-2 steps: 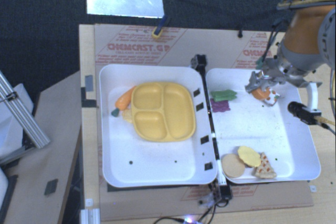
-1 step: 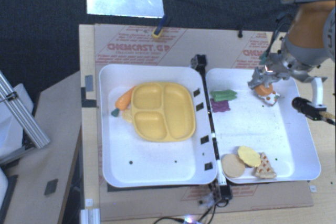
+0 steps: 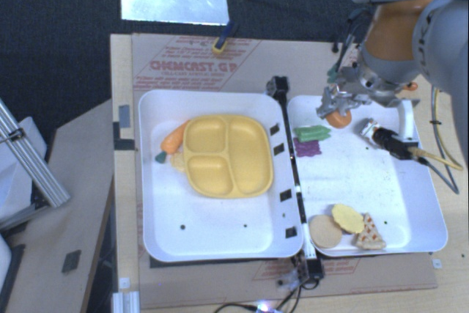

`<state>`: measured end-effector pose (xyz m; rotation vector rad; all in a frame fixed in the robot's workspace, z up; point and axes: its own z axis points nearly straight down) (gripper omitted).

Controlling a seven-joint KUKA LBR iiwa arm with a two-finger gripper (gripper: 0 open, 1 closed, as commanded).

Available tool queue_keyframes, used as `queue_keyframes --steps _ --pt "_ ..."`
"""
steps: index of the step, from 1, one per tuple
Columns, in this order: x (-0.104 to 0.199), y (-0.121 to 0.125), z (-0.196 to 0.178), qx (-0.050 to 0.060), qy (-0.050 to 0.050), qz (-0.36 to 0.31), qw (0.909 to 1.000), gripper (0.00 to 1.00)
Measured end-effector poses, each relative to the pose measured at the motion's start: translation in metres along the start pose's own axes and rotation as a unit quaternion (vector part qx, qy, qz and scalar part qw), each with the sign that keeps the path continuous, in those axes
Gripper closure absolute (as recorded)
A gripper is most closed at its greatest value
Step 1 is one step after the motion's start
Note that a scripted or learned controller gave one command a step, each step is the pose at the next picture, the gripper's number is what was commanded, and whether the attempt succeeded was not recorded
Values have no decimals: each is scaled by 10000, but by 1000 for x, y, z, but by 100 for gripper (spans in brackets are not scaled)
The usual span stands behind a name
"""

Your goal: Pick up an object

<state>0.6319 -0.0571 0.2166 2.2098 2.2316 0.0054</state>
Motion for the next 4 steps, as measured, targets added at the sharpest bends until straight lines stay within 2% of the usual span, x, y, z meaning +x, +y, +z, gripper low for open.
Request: queue_keyframes --steps 1,2,3,4 --pt "42 13 2 -1 -5 7 10000 100" --pt "48 11 -5 1 -5 20 10000 100" --pt "34 19 -17 1 -8 44 10000 100" --pt "42 14 -17 11 -9 28 10000 100"
